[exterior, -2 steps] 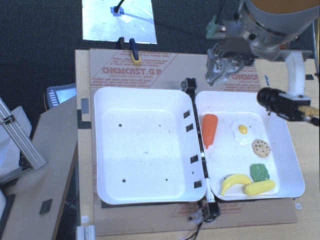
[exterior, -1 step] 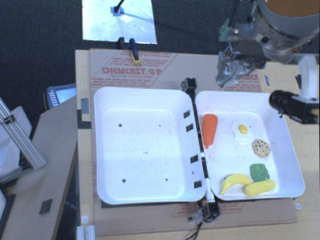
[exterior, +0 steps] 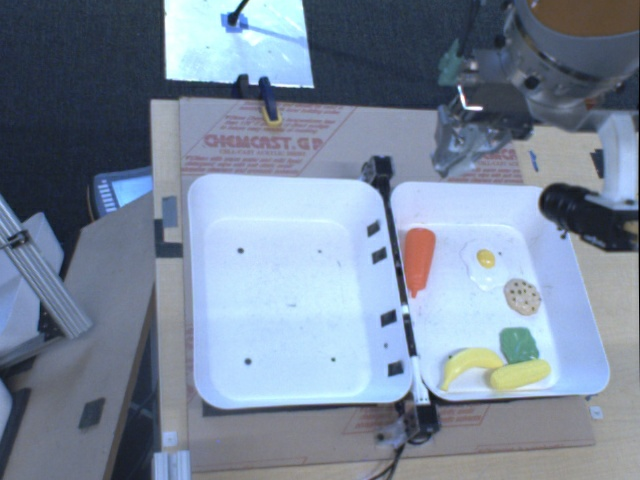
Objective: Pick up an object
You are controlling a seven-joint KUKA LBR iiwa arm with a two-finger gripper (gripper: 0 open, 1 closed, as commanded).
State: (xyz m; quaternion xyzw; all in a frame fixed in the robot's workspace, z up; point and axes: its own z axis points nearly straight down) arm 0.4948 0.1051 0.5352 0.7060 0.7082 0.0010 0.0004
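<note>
Claw (exterior: 462, 153) hovering above right bin's (exterior: 585, 313) back rim, carrying nothing; open or closed, impossible telling. Carrot (exterior: 418, 259) lying at bin's back left, nearest claw. Risking, likely: clipping rim descending, or nudging fried egg (exterior: 484, 264) sitting just beside carrot, spoiling grasp.

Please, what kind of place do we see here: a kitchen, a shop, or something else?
Most likely a robotics lab or test bench. A robot arm hangs over two white bins clipped together on a board; the food inside, such as the carrot and fried egg, looks like plastic toys.
</note>
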